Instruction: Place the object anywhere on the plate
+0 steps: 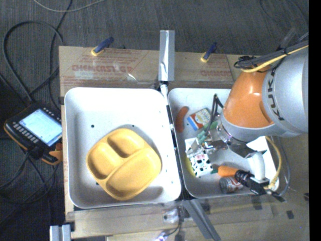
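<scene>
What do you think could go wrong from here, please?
The right bin is crowded: the gripper, low over the dice-patterned block, might nudge the neighbouring carrot or snack packet or grab two things. The yellow plate sits across the divider, so a loose grip could drop the object short.

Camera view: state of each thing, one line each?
Plate: in the left bin, upright, nothing on it.
Left bin: holds the plate.
Right bin: holds a clutter of small objects.
Gripper: down over the right bin's clutter.
Sausage: lying near the right bin's left wall.
Carrot: lying flat near the right bin's front.
Handheld screen: lit, left of the bench.
</scene>
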You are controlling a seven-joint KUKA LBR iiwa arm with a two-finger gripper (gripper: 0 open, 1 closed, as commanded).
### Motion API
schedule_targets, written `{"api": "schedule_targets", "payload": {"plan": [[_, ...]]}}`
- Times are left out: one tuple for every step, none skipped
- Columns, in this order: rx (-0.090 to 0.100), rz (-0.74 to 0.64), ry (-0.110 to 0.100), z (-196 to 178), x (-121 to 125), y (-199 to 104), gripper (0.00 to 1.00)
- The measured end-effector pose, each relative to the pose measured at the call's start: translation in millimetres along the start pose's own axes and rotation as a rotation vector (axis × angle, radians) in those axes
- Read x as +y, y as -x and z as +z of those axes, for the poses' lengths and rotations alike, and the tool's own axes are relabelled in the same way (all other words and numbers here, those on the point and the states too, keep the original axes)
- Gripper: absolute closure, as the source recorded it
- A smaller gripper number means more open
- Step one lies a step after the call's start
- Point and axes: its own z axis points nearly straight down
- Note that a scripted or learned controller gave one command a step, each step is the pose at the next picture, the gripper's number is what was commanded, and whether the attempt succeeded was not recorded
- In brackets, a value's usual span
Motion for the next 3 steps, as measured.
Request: {"api": "schedule_targets", "payload": {"plan": [[-0.029,-0.1,0.005,-3,62,-27,1.0],[-0.033,-0.152,0.005,-4,61,-30,1.0],[-0.004,-0.235,0.002,-22,76,-100,1.0]]}}
